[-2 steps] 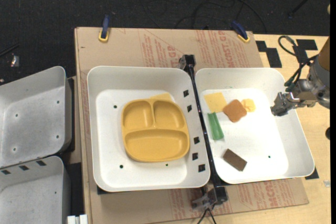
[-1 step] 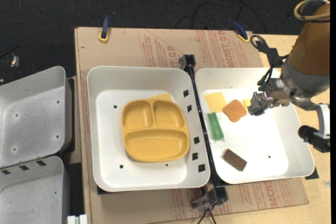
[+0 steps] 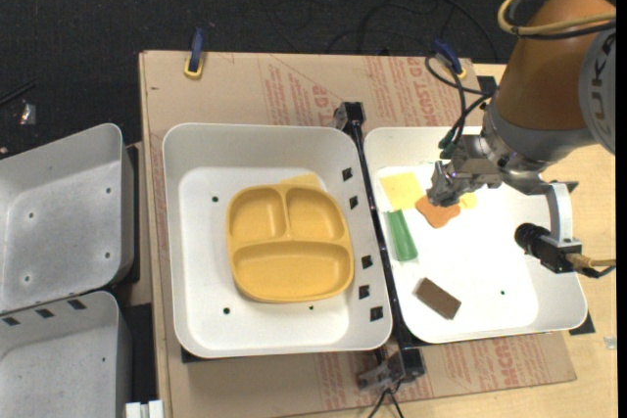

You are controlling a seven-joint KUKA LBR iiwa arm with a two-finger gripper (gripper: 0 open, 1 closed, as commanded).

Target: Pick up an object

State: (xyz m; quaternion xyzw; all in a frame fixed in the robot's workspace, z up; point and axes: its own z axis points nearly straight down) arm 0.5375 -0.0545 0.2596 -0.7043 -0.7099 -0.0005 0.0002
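Claw (image 3: 449, 194): low in the right bin (image 3: 509, 318), over the orange piece (image 3: 438, 213); whether its tips are apart or together, I cannot tell.
Orange piece: at 10 o'clock of that bin's floor, just beside the yellow pad (image 3: 399, 188) and near the green block (image 3: 402, 235).
Long axis: roughly 10 to 4 o'clock, partly hidden.
Doing it well: I judge a straight descent best, closing across the short width, clear of the pad.
Left bin (image 3: 186, 240): holds a yellow tray (image 3: 290, 243).

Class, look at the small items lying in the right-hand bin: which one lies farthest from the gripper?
The brown block. It lies alone near the bin's front edge, while the orange piece, yellow piece and green bar cluster close by the gripper.
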